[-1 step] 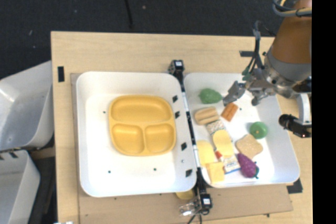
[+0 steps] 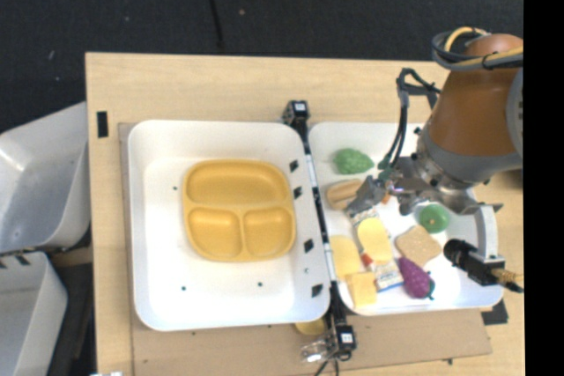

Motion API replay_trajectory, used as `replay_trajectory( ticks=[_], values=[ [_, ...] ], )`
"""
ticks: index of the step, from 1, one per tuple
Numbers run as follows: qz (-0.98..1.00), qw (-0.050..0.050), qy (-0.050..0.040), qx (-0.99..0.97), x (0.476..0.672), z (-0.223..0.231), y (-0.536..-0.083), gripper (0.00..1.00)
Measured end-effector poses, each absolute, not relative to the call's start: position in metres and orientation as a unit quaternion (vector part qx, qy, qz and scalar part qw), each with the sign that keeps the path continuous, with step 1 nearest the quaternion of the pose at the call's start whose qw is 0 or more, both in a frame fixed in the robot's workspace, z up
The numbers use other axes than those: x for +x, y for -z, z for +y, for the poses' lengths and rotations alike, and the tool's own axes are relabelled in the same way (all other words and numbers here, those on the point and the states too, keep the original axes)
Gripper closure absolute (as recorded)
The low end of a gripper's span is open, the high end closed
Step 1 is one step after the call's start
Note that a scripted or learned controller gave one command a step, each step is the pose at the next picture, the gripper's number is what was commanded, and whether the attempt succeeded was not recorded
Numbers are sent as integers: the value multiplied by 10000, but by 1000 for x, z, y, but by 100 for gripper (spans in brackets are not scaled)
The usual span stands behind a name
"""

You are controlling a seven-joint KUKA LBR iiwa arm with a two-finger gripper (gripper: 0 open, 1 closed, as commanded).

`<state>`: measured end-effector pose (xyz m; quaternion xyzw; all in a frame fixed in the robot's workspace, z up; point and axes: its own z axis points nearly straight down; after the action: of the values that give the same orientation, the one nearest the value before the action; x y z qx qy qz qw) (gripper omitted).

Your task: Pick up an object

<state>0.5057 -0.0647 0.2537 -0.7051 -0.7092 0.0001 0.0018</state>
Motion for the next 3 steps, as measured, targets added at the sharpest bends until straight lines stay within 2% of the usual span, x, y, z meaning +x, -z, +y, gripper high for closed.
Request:
replay_trajectory(
  ticks=[1, 2, 3],
  values=[
    [-7066, -2, 3, -7076, 508, -68, -253, 0],
    [-7110, 32, -7, -7032, 489, 34, -205, 0],
    [-7051, -7, 12, -7091, 491, 27, -218, 100]
  ],
)
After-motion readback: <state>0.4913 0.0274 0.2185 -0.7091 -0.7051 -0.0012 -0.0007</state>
